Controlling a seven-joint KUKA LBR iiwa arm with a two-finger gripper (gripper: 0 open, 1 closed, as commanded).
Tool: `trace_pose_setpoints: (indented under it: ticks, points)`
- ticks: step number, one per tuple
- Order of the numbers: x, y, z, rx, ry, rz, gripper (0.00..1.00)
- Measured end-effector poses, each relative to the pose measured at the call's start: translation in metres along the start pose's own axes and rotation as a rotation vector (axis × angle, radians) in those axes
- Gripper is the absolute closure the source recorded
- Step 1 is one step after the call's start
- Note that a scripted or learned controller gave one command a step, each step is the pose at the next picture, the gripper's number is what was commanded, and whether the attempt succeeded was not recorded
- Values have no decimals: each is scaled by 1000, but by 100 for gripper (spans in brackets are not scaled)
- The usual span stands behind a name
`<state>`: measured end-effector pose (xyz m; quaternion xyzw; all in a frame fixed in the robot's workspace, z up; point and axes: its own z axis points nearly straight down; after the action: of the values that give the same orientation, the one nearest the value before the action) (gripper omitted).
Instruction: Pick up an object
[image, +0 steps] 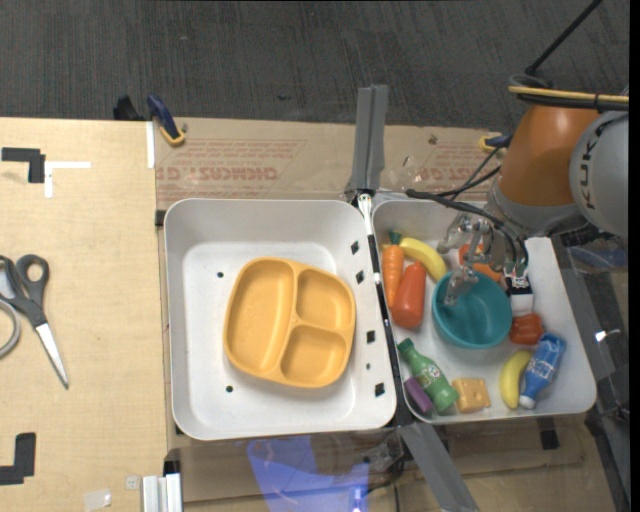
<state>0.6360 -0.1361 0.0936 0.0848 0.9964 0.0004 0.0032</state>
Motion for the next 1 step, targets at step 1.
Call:
trace_pose_setpoints:
  ticks: [1]
  points:
    - [-2, -2, -11, 5, -5, -1, 100]
